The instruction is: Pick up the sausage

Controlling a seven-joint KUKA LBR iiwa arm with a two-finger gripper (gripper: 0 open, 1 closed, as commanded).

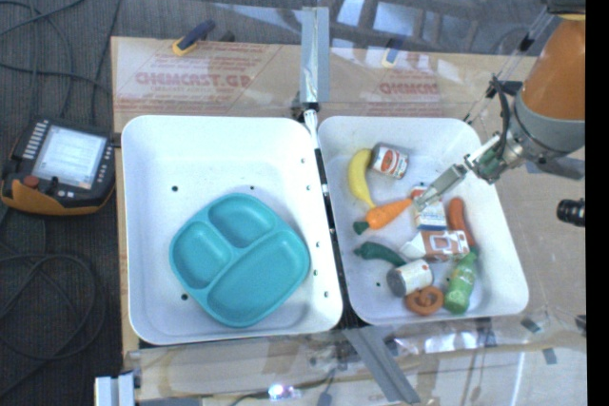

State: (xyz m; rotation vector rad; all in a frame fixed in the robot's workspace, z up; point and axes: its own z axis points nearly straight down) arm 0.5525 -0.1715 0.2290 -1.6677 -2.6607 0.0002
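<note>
Approach step: jaws [425, 196], state unclear, are hovering in the right bin [495, 295] just left of the sausage [459, 214], which is lying by the right wall beside the cartons [438, 228], so next they're needing a shift right and down.

Reaches in from three o'clock, the grey arm [557, 124] carrying its orange band [559, 67] high at the two o'clock edge. Narrows below the band to a grey wrist, then slants down toward eight o'clock as a slim metallic stem. Ends in the gripper [425, 196], tip lowest and pointing toward eight o'clock, too small to read.
</note>
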